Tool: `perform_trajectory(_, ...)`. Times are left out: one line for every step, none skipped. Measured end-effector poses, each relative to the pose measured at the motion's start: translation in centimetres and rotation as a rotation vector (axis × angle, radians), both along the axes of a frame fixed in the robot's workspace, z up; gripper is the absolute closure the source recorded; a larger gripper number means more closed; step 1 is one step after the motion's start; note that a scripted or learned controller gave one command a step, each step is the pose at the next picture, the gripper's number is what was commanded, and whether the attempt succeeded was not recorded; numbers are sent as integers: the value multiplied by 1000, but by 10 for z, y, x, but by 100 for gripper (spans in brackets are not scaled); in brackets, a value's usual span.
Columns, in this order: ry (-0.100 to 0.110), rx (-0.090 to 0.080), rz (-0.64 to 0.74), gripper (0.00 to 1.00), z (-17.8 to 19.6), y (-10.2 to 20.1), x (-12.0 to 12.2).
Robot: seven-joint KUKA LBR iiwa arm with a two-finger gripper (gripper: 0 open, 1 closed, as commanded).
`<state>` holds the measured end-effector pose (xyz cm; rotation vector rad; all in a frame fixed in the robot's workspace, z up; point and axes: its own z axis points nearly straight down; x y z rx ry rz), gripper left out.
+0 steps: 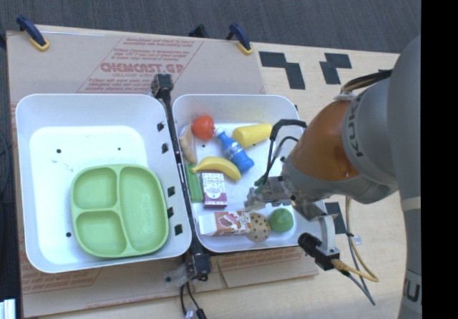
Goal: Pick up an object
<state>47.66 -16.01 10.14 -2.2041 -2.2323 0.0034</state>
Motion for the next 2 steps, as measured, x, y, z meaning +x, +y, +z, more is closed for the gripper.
perform_trajectory(-6,-1,-7,100,75,38,55)
perform_trajectory(-3,-1,-9,100,85,-7,19)
